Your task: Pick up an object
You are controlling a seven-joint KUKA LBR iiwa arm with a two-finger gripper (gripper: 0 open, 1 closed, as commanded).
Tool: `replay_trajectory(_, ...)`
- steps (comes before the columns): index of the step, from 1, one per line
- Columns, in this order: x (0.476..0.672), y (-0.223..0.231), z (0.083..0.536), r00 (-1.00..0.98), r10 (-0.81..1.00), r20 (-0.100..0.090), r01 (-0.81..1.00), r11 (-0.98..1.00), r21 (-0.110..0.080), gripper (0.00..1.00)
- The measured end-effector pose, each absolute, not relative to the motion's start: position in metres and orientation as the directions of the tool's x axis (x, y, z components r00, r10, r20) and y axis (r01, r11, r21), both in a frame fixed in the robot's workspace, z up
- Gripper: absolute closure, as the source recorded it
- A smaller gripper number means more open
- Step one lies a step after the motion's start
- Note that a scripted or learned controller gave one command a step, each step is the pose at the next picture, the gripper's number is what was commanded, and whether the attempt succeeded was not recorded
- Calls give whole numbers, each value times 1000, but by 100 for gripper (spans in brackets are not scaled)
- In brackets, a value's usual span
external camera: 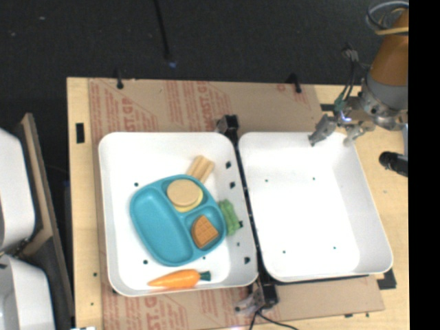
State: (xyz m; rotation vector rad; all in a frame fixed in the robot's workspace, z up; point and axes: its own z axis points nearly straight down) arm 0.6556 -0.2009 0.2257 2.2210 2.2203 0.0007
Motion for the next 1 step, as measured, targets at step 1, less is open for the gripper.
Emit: replay_trajectory(1, 674, -219, 147, 1, 1000, 1, 1000, -1, -6, 0)
